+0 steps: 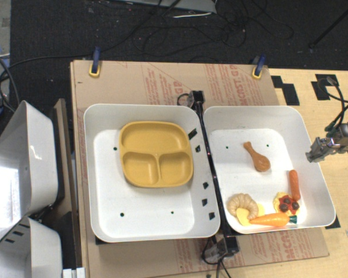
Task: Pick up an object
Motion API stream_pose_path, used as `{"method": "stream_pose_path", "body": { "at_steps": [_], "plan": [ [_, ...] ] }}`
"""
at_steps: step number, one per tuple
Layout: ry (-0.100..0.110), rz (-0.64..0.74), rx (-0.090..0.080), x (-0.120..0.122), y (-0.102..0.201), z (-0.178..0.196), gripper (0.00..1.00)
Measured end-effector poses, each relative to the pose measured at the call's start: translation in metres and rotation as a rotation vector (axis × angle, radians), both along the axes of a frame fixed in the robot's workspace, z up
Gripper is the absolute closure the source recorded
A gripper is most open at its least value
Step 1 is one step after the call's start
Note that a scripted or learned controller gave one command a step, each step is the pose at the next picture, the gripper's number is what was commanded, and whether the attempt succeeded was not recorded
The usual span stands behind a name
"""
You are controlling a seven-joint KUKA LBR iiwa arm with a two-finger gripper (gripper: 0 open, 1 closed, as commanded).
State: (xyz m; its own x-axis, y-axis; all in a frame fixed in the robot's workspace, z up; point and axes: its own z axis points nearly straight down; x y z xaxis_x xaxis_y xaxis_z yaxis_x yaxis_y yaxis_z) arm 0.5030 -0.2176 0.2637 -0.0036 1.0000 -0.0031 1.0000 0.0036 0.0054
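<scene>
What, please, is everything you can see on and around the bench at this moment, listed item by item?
left bin: one, white, left half of the bench
divided plate: one, yellow, three compartments, in the left bin toward its far side
right bin: one, white, right half of the bench
drumstick: one, brown, middle of the right bin
sausage: one, orange-red, near the right wall of the right bin
croissant: one, tan, near edge of the right bin
carrot: one, orange, near edge, right of the croissant
clamps: two, yellow and blue, far edge of the board
end effector: one, grey, just outside the right bin's right rim
</scene>
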Motion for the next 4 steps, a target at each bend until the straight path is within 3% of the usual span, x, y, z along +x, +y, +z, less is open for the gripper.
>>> {"method": "stream_pose_path", "body": {
  "at_steps": [1, 3, 4],
  "plan": [
    [0.004, 0.0, 0.002, 0.001, 0.0, 0.003, 1.0],
    [0.006, 0.004, 0.004, 0.015, 0.099, -0.011, 1.0],
    [0.007, 0.003, 0.004, 0.011, 0.155, -0.023, 1.0]
  ]
}}
